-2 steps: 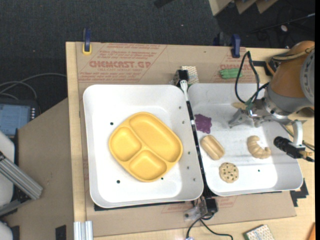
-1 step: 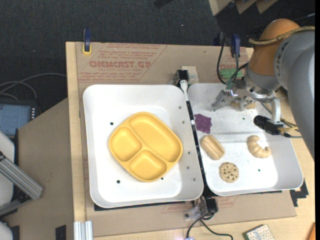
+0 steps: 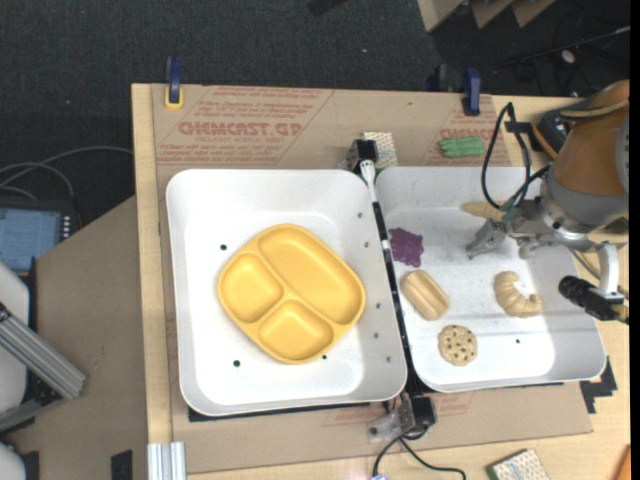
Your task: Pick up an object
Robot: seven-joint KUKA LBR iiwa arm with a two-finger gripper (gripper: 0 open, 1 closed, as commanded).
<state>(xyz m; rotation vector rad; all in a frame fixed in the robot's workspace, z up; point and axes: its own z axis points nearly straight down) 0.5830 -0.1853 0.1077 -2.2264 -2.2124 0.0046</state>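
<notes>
Croissant (image 3: 517,294) sits in the right bin (image 3: 560,363), toward its right side, tan and curled, lying flat on the white floor. From the fixed overhead camera, that bin holds a small crowd: a bread roll (image 3: 424,295) lies just beside the left wall, slanted; a chocolate-chip cookie (image 3: 457,344) rests below the roll, near the front edge; a purple scrap (image 3: 405,245) sits up by the divider; and a pale banana-like piece (image 3: 482,209) lies toward the back, partly under the arm's hardware.

And here's the arm (image 3: 590,168), grey with its orange band, reaching in from the right. The gripper (image 3: 508,234) hangs over the back-right part of the right bin, above and a little left of the croissant. Its two metal fingers (image 3: 483,241) are splayed apart, one angling toward the left, the other pointing down toward the croissant, and nothing sits between them. Whether the tips touch the bin floor can't be told from this angle. Black cable loops over the wrist.

Over in the left bin (image 3: 190,268), a yellow divided plate (image 3: 290,293) with three compartments lies tilted at the centre, well apart from the action.

Behind the bins, on the brown board (image 3: 250,123), a green object (image 3: 461,147) lies near the back edge, and clamps hold the far corners. A small black-and-white piece (image 3: 368,153) sits where the two bins meet at the back.
</notes>
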